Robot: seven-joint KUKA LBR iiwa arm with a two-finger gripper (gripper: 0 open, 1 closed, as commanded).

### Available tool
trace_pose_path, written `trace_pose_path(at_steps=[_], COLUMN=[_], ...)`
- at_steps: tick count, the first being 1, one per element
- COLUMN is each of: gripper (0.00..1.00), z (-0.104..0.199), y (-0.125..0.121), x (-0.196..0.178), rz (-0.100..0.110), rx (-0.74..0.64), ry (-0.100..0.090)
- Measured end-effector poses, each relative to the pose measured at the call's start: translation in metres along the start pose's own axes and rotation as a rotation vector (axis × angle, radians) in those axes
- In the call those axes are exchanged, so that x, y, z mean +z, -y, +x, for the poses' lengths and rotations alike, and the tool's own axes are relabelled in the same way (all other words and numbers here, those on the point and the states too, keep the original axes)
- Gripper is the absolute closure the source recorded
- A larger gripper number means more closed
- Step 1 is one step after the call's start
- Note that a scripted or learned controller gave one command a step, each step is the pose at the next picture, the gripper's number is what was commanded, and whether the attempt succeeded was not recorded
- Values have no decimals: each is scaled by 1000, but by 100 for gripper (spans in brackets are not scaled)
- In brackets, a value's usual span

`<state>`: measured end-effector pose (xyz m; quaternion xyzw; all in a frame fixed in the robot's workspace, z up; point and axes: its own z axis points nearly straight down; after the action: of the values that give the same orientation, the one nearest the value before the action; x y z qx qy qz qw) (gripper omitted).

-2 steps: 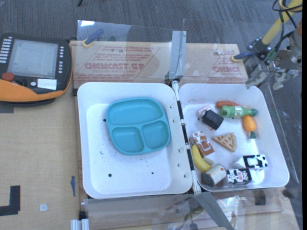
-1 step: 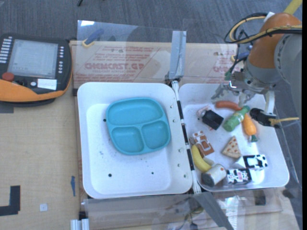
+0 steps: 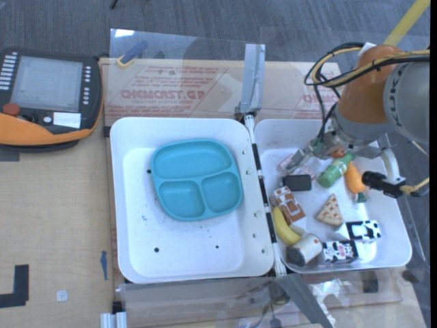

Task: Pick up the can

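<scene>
The can (image 3: 304, 249) is a pale cylinder with a dark end, lying on its side near the front left corner of the right bin (image 3: 395, 253). It rests between a banana (image 3: 284, 226) and a cow-patterned carton (image 3: 339, 252). My gripper (image 3: 318, 149) hangs low over the back of the right bin, above a green bottle (image 3: 332, 173) and a black box (image 3: 298, 182). It is far behind the can and not touching it. The wrist hides the fingertips.
A blue divided plate (image 3: 196, 179) lies in the left bin (image 3: 130, 203). The right bin also holds a pizza slice (image 3: 330, 212), an orange carrot (image 3: 354, 180), a brown and white carton (image 3: 289, 206) and a second cow-patterned carton (image 3: 363, 231). A teach pendant (image 3: 48, 98) sits at the far left.
</scene>
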<state>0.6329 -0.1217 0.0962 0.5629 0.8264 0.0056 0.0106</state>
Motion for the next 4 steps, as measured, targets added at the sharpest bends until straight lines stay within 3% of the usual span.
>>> trace_pose_path(at_steps=[1,2,3,4], gripper=[0,0,0,100], z=[-19,19,32,30], y=[23,15,69,68], x=[-1,0,7,-4], rz=[-2,3,11,6], rx=[39,-87,-260,-257], ry=[-5,2,-9,-6])
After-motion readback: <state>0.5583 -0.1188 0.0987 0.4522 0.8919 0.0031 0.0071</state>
